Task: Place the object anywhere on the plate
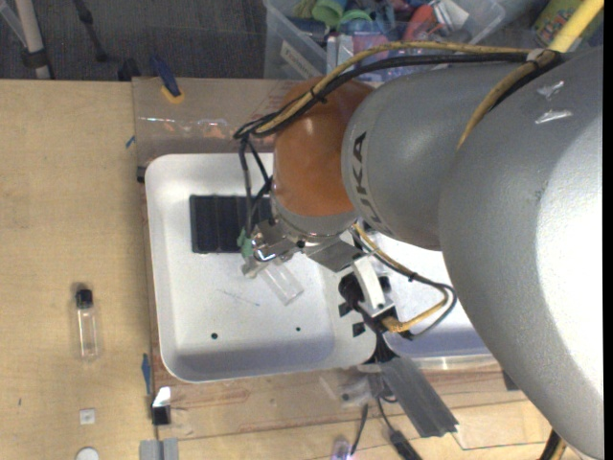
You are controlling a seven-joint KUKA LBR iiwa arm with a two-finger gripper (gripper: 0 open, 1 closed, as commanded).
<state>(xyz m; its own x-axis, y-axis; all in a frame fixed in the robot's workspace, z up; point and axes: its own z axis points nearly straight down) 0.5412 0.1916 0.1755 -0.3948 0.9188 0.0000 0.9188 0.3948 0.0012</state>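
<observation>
**Desk:** What do you see along the edges, and where is there room?

**Bench:** You are looking down on the left white bin (192,353). Its left wall and near wall are in plain sight, and its floor is bare white along both. The black plate (215,223) lies flat toward the far left corner, a little way in from the left wall. Outside the bin, a small clear vial (87,322) lies on the wooden bench (57,161), well apart from the left wall.

**Desk:** And the arm?

**Bench:** The grey arm (431,161) comes in from the right. Its orange band (306,161) hangs over the bin's far edge, with the wrist pointing down. The gripper (273,266) sits low over the middle of the bin, just beside the plate's right edge. Black and yellow cables (421,319) loop off the wrist toward the near right corner.

**Desk:** What can't you make out?

**Bench:** You cannot tell whether the gripper is spread or pressed together. There is a pale, clear shape at its tip, but I cannot say if that is the object or part of the tool, so the object's place stays unclear. Nothing rests on the visible part of the plate. The arm hides the bin's right side and nearly all of the second bin (460,348).
</observation>
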